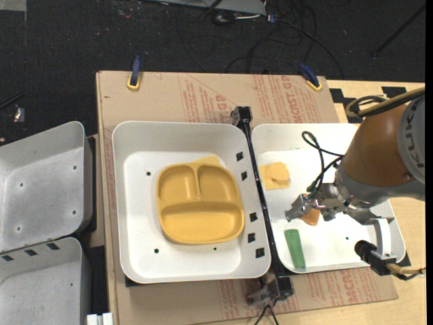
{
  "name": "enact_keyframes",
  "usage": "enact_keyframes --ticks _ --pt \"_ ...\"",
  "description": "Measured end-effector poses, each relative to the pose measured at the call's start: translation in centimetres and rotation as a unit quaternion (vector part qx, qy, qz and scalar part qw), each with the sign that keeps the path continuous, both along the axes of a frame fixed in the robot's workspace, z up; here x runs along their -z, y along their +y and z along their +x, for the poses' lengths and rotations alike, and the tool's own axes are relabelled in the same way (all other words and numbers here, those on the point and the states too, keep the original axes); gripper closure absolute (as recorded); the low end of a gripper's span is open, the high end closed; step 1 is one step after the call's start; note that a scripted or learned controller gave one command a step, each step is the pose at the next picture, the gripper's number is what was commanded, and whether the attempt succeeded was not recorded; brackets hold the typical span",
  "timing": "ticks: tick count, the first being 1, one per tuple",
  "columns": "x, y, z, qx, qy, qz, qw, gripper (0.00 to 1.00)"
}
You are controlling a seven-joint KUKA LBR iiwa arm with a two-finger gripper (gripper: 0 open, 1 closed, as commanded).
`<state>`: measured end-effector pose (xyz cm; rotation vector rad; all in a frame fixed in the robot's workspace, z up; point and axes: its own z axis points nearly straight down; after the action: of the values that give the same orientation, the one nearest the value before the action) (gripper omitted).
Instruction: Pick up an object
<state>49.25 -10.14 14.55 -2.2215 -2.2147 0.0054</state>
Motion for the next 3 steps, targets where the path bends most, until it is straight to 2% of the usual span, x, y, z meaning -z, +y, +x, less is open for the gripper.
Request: enact_keyframes --ticks 1,2,3 --pt "5.3 0.1 -0.1 0.000 0.000 0.0004 1.0000 0.00" --pt "4.1 0.0 0.0 0.001 -0.002 0.0001 1.0000 1.00" --pt "-2.0 0.3 0.7 -0.003 -0.005 -0.0010 1.0000 1.00"
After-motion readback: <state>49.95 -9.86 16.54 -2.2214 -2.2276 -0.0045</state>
